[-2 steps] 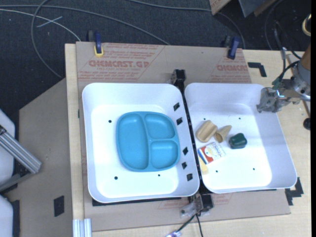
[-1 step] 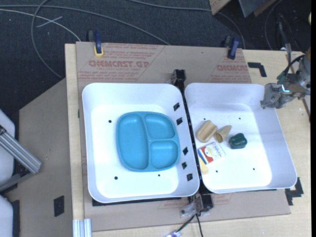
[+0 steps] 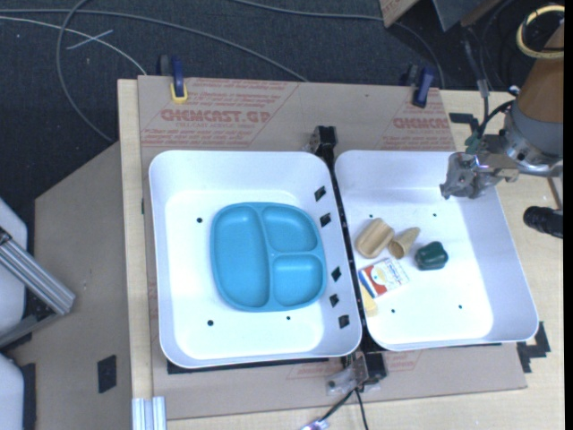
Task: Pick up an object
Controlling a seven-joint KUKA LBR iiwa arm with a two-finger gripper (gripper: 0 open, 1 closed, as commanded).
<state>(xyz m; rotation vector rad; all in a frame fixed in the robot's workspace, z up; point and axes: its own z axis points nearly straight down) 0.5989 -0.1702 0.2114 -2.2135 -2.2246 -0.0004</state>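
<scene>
left bin (image 3: 170,240) on counter (image 3: 134,195), holding blue divided plate (image 3: 269,256) at centre | right bin (image 3: 501,276) touching at 3 o'clock | blue clamps (image 3: 178,81) (image 3: 422,85) at counter's 12 o'clock edge | grey cables (image 3: 98,7) on dark floor (image 3: 54,88), 11 o'clock

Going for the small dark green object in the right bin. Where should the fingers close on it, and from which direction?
Come straight down on the green object and close across its narrower width, top to bottom in the view. It lies apart from the tan pieces and the bin wall, so both sides look open. The gripper hangs above the bin's upper edge, so a short move should reach it.
</scene>
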